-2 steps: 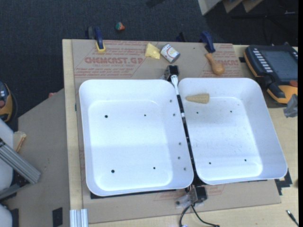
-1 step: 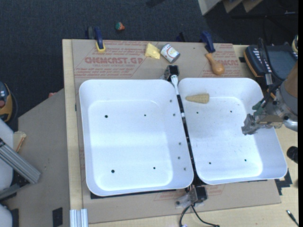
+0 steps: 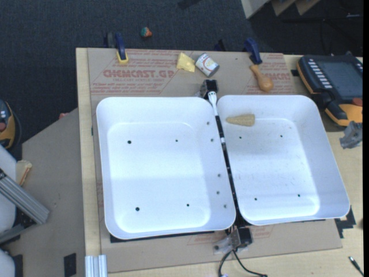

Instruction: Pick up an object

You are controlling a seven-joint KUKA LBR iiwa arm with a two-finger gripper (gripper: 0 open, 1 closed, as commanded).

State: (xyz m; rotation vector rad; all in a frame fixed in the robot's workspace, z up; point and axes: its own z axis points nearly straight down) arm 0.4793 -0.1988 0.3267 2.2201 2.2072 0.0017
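A small tan, cone-shaped object (image 3: 240,120) lies on its side in the right bin (image 3: 323,154), near the bin's far left corner. The left bin (image 3: 109,154) sits beside it, and the two bins touch along a dark seam at the middle.
Beyond the bins, on the brown board, lie a yellow wedge (image 3: 185,63), a small white box (image 3: 207,64) and a wooden-handled tool (image 3: 261,77). Blue clamps (image 3: 120,46) hold the board's far edge. A black pendant with buttons (image 3: 333,77) rests at the right. A small ball (image 3: 146,32) lies on the dark floor.
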